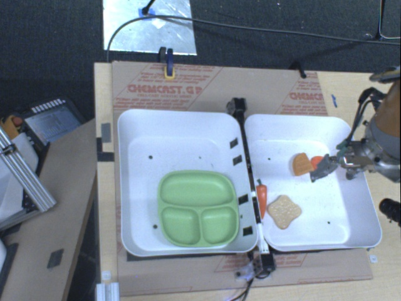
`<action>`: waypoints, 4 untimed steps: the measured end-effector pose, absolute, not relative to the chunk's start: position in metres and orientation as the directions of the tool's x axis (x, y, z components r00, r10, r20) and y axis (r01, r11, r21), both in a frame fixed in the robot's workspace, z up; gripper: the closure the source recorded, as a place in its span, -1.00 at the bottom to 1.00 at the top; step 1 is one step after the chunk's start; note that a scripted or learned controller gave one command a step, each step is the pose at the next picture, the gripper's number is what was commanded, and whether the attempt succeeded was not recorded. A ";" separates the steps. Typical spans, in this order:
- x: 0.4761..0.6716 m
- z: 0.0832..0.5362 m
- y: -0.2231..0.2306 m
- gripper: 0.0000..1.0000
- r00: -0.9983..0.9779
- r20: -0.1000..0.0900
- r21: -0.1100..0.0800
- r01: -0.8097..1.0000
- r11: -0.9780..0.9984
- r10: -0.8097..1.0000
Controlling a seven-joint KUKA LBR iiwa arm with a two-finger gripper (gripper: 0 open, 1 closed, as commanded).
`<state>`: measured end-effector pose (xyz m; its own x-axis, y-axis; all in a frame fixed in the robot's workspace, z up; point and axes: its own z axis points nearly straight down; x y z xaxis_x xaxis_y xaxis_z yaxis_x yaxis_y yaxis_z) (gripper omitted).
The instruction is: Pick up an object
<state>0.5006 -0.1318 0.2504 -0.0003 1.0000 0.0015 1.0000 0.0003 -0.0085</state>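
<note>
In the camera view, two shallow white bins stand side by side on a tabletop (103, 187) that is covered with a brown cardboard sheet (188, 86) with red printing.

The left bin (135, 127) holds a green divided plate (197, 207). The plate has one long compartment at the far side and two smaller ones at the near side, and it lies in the near half of this bin, close to the wall between the bins.

The right bin (366, 231) holds three small food toys. An orange carrot (262, 197) with a dark green top lies along the left wall of this bin, just beside the divider. A tan cracker-like piece (284, 211) with a wavy edge lies near the carrot, a little toward the middle of the bin. An orange-brown, bread-like piece (302, 163) lies farther back, in the middle part of the bin, well apart from the cracker.

The arm (382, 137) reaches in from the right edge, low over the right bin. Its pincer (321, 167) points to the left and sits just beside the orange-brown piece, at its right side. A small red-orange thing (317, 160) shows right at the tip of the pincer, but I cannot tell if it is a toy or a part of the pincer. Whether the pincer is wide or narrow I also cannot tell, because its tip is dark and small here.
</note>
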 end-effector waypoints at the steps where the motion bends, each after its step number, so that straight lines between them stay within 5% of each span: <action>1: 0.503 0.255 -0.132 -1.00 -0.003 0.000 0.002 1.000 0.003 1.000; 4: 0.497 0.126 -0.132 -1.00 -0.001 0.002 -0.003 1.000 0.001 1.000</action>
